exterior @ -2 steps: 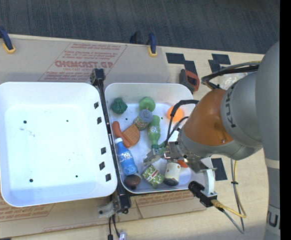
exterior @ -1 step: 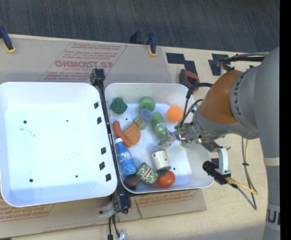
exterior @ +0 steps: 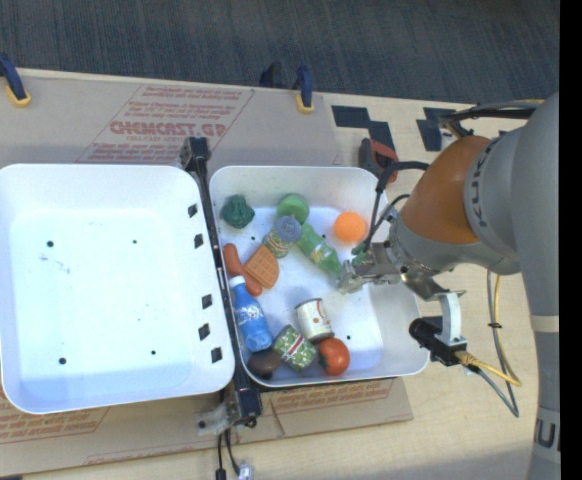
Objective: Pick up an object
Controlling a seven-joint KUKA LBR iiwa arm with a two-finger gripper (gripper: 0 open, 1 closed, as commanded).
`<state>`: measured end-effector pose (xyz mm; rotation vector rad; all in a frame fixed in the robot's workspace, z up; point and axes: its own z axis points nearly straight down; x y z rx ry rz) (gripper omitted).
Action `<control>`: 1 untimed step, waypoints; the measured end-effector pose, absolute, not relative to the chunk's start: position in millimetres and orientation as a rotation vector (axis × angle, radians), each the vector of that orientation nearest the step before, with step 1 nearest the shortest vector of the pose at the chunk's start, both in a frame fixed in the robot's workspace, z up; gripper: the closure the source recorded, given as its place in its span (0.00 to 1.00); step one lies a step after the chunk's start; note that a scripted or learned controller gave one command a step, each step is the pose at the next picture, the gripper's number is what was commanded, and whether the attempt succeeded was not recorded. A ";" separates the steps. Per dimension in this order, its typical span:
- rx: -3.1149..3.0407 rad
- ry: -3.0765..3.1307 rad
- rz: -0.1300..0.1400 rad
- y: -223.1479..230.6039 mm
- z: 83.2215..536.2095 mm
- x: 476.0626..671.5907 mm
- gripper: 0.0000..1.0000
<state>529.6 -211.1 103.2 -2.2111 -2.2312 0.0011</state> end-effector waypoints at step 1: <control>-2.215 -2.228 0.000 -210.8 181.9 578.1 1.00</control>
